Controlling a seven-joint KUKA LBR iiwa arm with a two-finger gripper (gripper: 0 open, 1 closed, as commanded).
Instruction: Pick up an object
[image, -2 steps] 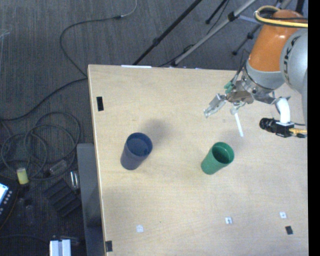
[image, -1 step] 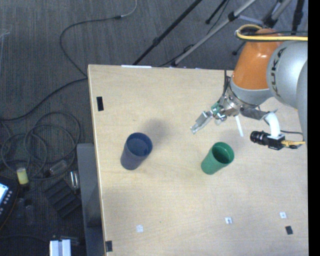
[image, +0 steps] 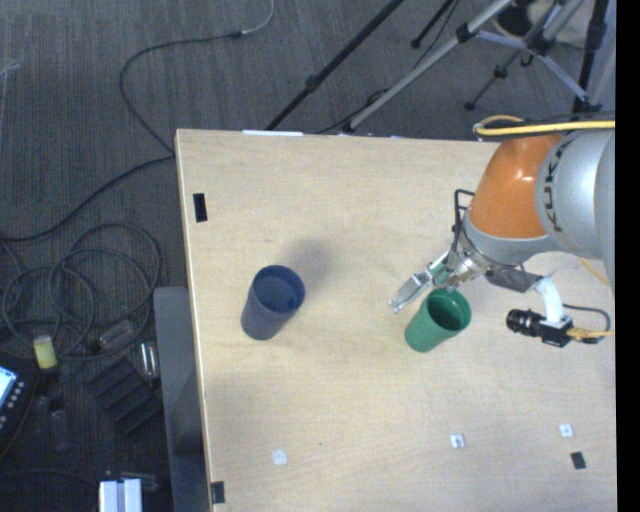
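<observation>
Green plastic cup (image: 437, 321), smooth and tapered, is lying tilted on the pale wooden bench top (image: 350, 420) towards the right of the scene, its round mouth facing up and to the right. The gripper (image: 420, 288) is hanging just above and left of the cup's rim, its thin metallic fingers (image: 407, 296) slanting down to the left and spread slightly apart, gripping nothing, though one of them may be touching the cup. Well apart on the left, a dark blue cylindrical cup (image: 272, 300) is resting at a tilt, casting a soft shadow on the matte board.
</observation>
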